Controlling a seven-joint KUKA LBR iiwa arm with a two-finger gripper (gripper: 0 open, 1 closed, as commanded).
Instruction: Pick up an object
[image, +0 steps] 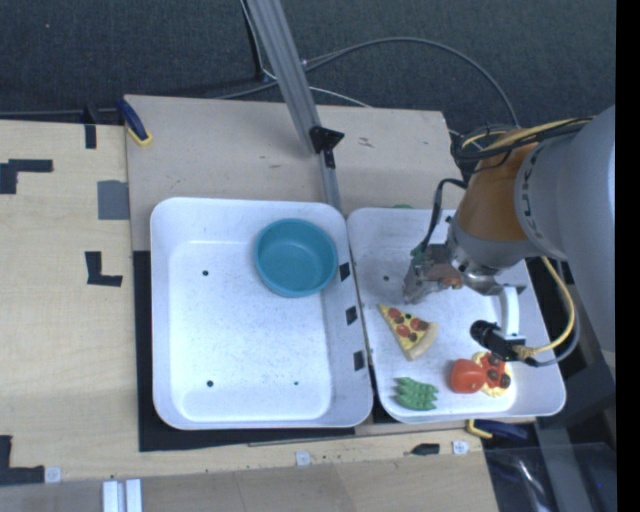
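Over the right bin (548, 398), reaching in from the right with the grey arm (560, 190) and its orange band, and hanging the gripper (418, 284) low above the bin's bare upper half, near the divide between the two bins. Showing the gripper too dark and too small for any call on whether it is spread or closed, and showing nothing gripped in it. Lying just below and slightly left of the gripper, apart from it, as a toy pizza slice (408, 331) with its point toward the upper left. Resting further down, by the near rim, as a green leafy toy (415, 394), and to its right as a red tomato-like toy (466, 376), touching a yellow and red piece (495, 377) of unclear kind. Sitting well apart in the left bin (190, 330), upright in its upper right corner, as a blue bowl (295, 258). Slanting down from the top edge toward the gap between the bins as a grey metal pole (290, 75).
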